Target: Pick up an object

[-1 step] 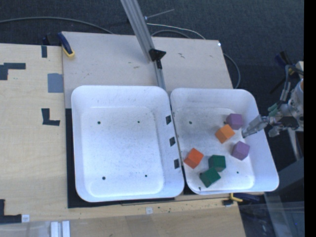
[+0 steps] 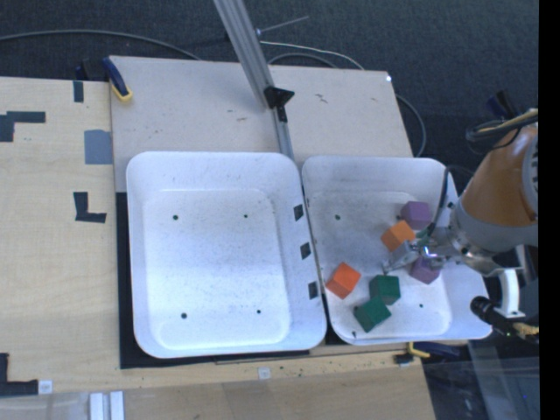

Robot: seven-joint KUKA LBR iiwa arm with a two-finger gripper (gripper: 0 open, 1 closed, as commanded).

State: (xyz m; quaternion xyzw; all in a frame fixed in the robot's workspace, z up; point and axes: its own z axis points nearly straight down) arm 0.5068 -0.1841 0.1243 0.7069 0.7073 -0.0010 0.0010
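2 white bins sit side by side on the table. Low in the right bin (image 2: 350, 178), the end effector (image 2: 418, 252) hovers among 6 small blocks; the lower purple block (image 2: 426, 271) lies just beside it. Its opening cannot be judged.

We look down on a light wooden bench (image 2: 52, 261) patched with dark tape marks (image 2: 85, 206) and a grey square (image 2: 98, 146). A paler board (image 2: 201, 103) lies over it — under the two bins — with a black mat (image 2: 124, 278) showing at its left edge. A metal pole (image 2: 245, 33) slants up from the board's middle. Beyond it we see dark carpet (image 2: 420, 24) crossed by thin cables (image 2: 87, 35). A blue and yellow clamp (image 2: 116, 79) grips the board's far left corner.
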